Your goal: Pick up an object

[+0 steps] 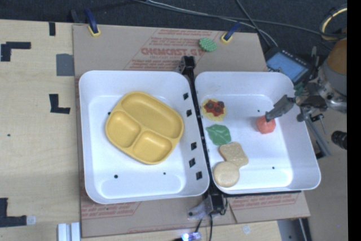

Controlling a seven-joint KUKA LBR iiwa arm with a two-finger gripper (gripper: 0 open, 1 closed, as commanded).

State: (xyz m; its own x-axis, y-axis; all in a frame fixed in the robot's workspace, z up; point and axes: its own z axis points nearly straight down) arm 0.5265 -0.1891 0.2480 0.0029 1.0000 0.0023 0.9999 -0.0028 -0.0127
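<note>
The tool [280, 108] sits over the right side of the right bin [299, 172], its dark finger tip angled down-left and ending just beside the top edge of a small red object [266, 125]. Whether the tool is open or closed: cannot tell, as only 1 dark finger reads clearly against the white floor. No object is seen between the fingers, so nothing is held.

Red object lies on the bin floor near the right wall, well apart from the 4 items along the left side: a yellow piece with red and dark spots [214, 109], a green leaf [218, 134], a tan biscuit shape [233, 153] and a pale round piece [225, 175]. Left bin [93, 138] carries a yellow divided plate [144, 127].

Judgement on the step: approach for a grasp on the red object. To do it well, centre the tool over the object rather than at its upper edge, descend straight, and keep clear of the right wall.

Orientation: red object looks compact and roughly round, so no clear long axis or pointing direction can be read; grasp angle probably matters little.
</note>
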